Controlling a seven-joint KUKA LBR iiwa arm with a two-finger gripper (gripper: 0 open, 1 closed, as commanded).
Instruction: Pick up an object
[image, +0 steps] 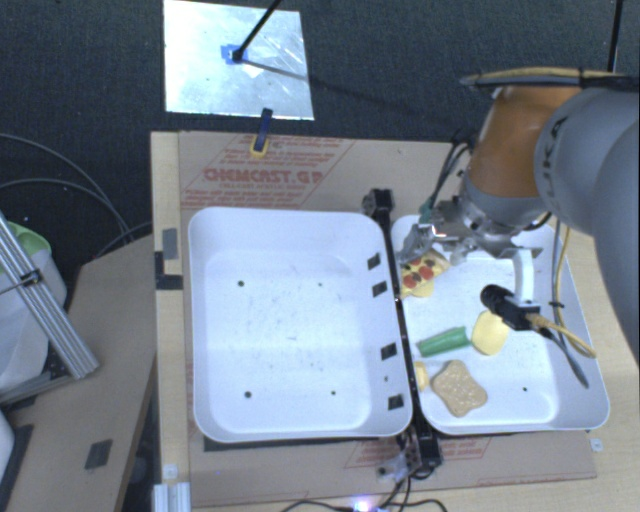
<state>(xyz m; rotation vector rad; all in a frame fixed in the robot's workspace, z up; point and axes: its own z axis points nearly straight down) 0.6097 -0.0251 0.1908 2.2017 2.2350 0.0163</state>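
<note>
A yellow, red-dotted toy lies in the right bin, just below the gripper; whether it grips anything, I cannot tell.

The arm consists of smooth, rounded grey housings with a broad orange band above the wrist. Thin dark cables run alongside the band to the metallic grey gripper assembly.

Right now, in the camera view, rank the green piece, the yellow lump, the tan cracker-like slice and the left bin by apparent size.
1. Left bin, far the largest.
2. Tan slice.
3. Green piece and yellow lump: they look about alike, so I won't rank them.
</note>
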